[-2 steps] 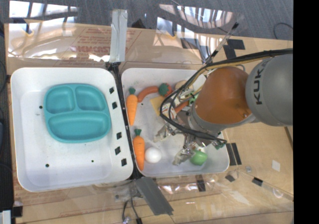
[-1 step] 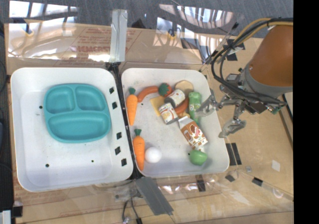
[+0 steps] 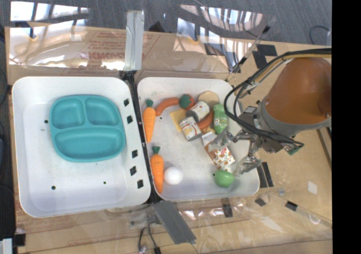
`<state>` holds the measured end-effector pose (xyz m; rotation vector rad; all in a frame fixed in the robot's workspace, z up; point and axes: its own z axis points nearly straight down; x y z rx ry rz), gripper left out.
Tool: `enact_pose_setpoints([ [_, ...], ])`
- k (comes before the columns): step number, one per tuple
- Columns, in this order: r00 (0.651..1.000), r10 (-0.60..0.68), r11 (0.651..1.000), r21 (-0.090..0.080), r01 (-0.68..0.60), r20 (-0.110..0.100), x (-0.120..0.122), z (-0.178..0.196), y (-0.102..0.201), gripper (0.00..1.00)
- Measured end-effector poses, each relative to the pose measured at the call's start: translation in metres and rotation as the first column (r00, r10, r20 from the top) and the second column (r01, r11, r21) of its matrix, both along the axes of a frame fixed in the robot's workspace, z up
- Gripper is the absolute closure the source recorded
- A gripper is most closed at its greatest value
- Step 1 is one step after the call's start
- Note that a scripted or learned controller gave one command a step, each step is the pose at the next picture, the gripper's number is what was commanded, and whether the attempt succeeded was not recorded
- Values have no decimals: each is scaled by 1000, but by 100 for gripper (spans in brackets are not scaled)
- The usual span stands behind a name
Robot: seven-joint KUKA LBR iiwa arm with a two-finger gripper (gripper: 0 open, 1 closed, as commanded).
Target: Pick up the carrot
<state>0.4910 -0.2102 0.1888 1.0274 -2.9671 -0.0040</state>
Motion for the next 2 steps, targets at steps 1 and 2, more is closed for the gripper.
enact_pose_setpoints([
  [1, 983, 183, 983, 1, -183, 0, -6, -39, 2, 0],
  [2, 954, 300, 954, 1, -300, -1, -2, -54, 2, 0],
])
